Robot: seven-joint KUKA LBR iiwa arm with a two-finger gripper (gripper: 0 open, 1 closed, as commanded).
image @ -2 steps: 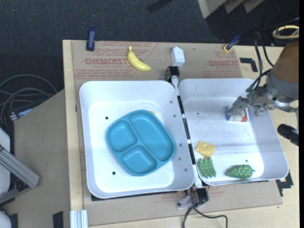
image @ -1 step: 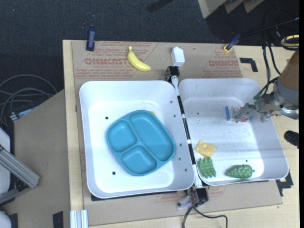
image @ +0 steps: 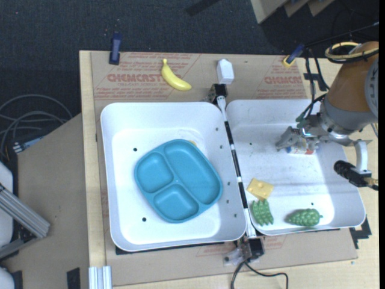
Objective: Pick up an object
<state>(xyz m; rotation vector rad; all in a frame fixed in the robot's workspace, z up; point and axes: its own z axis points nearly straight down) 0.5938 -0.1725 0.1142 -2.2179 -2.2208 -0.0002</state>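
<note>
The gripper (image: pixel 296 139) hangs low over the right bin (image: pixel 349 179), up in its far half — I can't tell from here how its claw is set, and nothing shows caught in it. The things to pick lie toward seven o'clock from it, along the near wall: a yellow cheese wedge (image: pixel 260 189), a green cluster (image: pixel 261 212) just below it, and a second green cluster (image: pixel 303 217) at six o'clock, long axis running across the bin. The cheese looks nearest.

Yellow banana (image: pixel 175 77) on cardboard (image: pixel 144 77) behind bins; grey cables (image: pixel 24 125) left.
</note>
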